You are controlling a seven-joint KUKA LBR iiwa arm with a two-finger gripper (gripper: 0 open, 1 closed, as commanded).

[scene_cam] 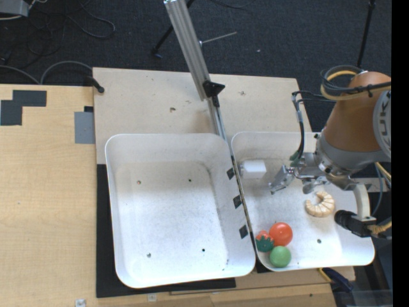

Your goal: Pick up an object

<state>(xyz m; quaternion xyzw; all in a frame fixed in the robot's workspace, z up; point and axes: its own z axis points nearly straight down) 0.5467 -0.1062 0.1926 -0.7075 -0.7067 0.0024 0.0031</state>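
Gripper (279, 183) sits low over the right bin (358, 256), near the white block (254, 167); I cannot tell its state from here. Red ball (281, 233), green ball (280, 256) and ring (319, 204) lie loose, ungrasped, presumably candidates for the pick.

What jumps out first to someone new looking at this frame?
The orange-banded arm at the right, its gripper low over the right bin near a small white block. Next, the bright cluster at that bin's near-left corner: a red ball, a green ball and a small red-green piece, with a beige ring further right.
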